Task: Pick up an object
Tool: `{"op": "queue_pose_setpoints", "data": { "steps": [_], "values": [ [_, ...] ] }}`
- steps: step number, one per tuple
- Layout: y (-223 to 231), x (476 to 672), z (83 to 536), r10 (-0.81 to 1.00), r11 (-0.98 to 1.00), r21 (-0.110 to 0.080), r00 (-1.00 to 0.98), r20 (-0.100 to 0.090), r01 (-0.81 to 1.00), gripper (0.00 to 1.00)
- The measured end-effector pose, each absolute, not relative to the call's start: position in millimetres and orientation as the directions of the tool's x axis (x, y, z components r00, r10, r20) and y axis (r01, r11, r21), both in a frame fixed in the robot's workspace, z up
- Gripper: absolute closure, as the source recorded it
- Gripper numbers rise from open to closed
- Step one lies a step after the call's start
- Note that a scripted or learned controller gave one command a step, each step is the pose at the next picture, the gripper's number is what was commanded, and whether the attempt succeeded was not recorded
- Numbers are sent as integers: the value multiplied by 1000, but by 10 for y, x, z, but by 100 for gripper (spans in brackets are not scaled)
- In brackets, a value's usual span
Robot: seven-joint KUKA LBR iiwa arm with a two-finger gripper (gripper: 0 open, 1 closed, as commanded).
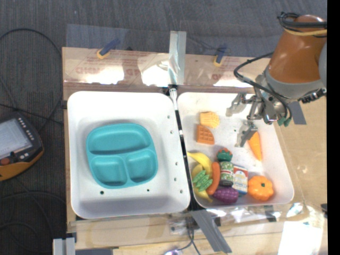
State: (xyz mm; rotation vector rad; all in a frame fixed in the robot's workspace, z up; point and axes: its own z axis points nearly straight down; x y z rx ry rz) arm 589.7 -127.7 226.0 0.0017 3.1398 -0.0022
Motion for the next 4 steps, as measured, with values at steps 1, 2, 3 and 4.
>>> {"op": "queue_pose_setpoints", "data": {
  "steps": [1, 2, 3, 4],
  "values": [
    [-1020, 5777, 1043, -33, 999, -7, -999, -23, -32, 0],
    [-961, 6260, 968, 72, 997, -2, -997, -26, 72, 0],
    [-1488, 5092, 956, 73, 997, -6, -997, -27, 73, 0],
    [-1144, 5393, 960, -1, 1000, -10, -1000, -30, -1, 0]
  ]
}}
